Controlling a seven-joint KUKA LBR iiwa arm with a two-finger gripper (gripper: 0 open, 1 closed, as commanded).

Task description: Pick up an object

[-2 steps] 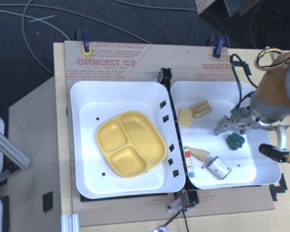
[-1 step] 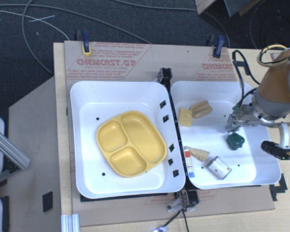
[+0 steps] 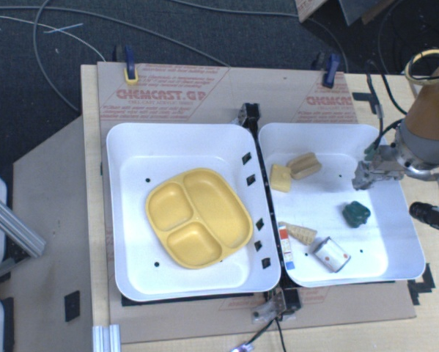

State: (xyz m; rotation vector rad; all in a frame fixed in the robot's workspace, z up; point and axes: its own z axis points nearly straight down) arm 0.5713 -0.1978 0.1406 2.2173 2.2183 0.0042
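Camera view:

- Tabletop (image 3: 168,94): a brown board with red printed lettering, held at its far edge by two blue clamps (image 3: 130,63); two shallow white bins are carried side by side.
- Left bin (image 3: 124,196): one yellow divided plate (image 3: 198,217) with three compartments is lying flat at its middle.
- Right bin (image 3: 395,240): several small objects are spread across its floor, all resting loose.
- Tan block (image 3: 303,165): placed toward the far left part of the right bin, tilted, touching a pale yellow piece (image 3: 279,177) on its near left side.
- Dark green lump (image 3: 356,213): set right of the bin's centre, apart from the other items, near the gripper.
- Pale ridged cone-shaped piece (image 3: 301,232): laid near the bin's left wall, beside a thin red and white stick (image 3: 285,246) running along that wall.
- Small silver and white cylinder (image 3: 330,254): laid on its side at the near part of the bin, just beside the cone-shaped piece.
- Gripper (image 3: 367,174): lowered over the right bin's far right area, above and just beyond the green lump; whether it is spread or pressed together cannot be told, and nothing is seen pinched in it.
- Arm (image 3: 424,116): grey with an orange band, entering from the right.
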